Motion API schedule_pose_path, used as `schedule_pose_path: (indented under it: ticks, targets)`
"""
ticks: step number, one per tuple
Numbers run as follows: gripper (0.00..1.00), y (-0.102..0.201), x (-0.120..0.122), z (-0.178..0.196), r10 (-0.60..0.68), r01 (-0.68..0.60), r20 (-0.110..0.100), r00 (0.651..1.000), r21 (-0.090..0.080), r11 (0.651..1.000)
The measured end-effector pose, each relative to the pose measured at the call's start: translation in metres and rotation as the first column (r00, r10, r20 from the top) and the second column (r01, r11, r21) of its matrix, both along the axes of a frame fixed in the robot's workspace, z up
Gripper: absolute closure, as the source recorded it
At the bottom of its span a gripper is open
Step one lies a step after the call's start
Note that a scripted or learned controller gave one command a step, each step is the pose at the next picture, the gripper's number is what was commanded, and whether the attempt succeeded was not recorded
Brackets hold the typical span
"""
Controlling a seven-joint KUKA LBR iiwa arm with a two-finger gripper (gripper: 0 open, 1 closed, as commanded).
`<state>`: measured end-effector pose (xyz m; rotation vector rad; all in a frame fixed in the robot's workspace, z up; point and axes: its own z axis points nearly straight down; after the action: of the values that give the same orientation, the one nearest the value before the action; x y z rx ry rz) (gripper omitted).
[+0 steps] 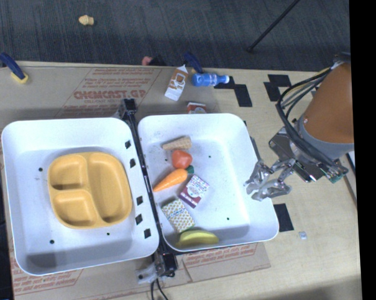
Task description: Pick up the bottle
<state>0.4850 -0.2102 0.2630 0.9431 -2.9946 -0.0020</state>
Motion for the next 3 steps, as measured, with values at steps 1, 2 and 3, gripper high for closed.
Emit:
schedule_pose_path:
  ticks: [1, 2, 3]
  targets:
    - [1.00, 0.000, 0.000, -0.019, 0.129, -0.129, -0.001, 0.992, 0.000, 0.992]
    - [1.00, -0.001, -0.002, -0.040, 0.061, -0.061, 0.000, 0.998, 0.000, 0.998]
    - [1.00, 0.001, 0.002, -0.028, 0.433, -0.433, 0.002, 0.902, -0.001, 0.902]
